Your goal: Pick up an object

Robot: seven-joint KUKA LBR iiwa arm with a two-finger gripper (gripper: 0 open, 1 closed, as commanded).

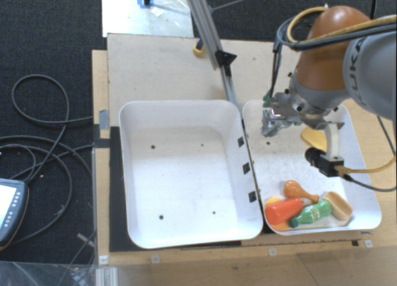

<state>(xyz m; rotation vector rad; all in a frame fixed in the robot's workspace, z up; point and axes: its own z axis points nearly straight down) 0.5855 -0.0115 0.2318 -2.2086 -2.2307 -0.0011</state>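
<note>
The left bin [180, 173] sat beside the right bin [366, 207], and above the right bin's upper left part hung the gripper [271, 126], though whether it was clenched or released could not be told, and nothing was seen in its grasp. Toward that bin's near edge lay the objects huddled together: an orange-red carrot-like piece [283, 209], an orange drumstick shape [298, 190], a green bottle [312, 214] and a tan bun-like piece [339, 205], with a yellow piece [315, 136] partly hidden under the arm [347, 55].
</note>
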